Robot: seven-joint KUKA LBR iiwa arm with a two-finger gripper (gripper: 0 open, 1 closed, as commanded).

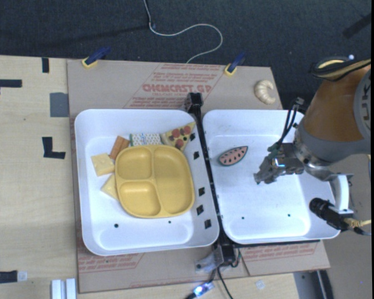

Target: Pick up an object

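two shallow white bins sit side by side on a sheet of brown cardboard (174,83), and from where i stand the one camera looks down on both at a slant. the left bin (87,185) holds a yellow divided plate (154,180) lying flat near its middle. tucked around the plate's upper and left edges are a few flat pieces: tan cracker-like squares (103,164), an orange-brown piece (119,146), and a patterned slice (179,134) by the divider between the bins.

the right bin (262,229) has a watermelon slice toy (233,156) lying flat in its upper left part, rind side up toward the back wall. the grey arm (336,114) comes in from the right, and the gripper (266,174) hangs over the middle of that bin, just right of the slice and apart from it. i cannot tell how the gripper is set; nothing is visibly caught in it.

a pale shell-like object (266,91) rests on the cardboard beyond the right bin's back corner. a white cable (187,33) loops across the dark floor behind.
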